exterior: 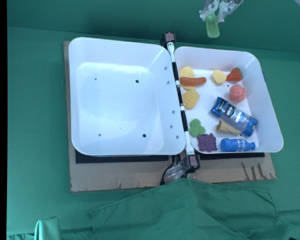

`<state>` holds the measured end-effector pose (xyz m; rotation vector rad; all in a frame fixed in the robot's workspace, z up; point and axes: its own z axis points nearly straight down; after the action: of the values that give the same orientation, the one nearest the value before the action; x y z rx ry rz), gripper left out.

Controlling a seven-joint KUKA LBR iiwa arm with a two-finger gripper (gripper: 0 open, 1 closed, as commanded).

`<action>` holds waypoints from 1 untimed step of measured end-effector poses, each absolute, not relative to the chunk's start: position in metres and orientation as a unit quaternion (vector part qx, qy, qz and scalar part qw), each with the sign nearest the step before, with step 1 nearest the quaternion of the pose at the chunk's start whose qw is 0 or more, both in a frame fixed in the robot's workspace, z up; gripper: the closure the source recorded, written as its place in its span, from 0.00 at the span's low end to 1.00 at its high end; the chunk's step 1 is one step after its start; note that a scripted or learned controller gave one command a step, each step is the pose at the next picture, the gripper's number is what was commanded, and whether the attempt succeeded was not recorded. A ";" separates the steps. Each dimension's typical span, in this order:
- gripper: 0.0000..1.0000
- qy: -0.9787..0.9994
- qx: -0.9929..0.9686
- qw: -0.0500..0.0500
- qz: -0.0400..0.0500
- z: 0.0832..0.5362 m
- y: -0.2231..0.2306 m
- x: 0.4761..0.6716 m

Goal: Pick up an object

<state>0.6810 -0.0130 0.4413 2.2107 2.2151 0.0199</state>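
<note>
High at the top of the camera view, my gripper (213, 15) hangs above the far edge of the right bin (268, 111). A small light-green object (212, 28) sits between its fingers, lifted well clear of the bin. Below, the right bin holds several toys: a hot dog (190, 79), a yellow waffle piece (190, 99), a peach ball (237, 92), a large blue bottle (234, 116), a small blue bottle (237, 145), purple grapes (207, 142) and a green leafy piece (196, 129).
The left bin (122, 96) lies beside the right one, with a black-and-white divider rod (178, 95) between them. Both rest on cardboard (115, 180). Green cloth (190, 211) bunches along the front.
</note>
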 end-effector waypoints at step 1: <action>0.00 0.706 0.708 0.002 0.001 0.434 -0.015 0.680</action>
<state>0.6804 -0.0154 0.4339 2.2215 2.2154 0.0034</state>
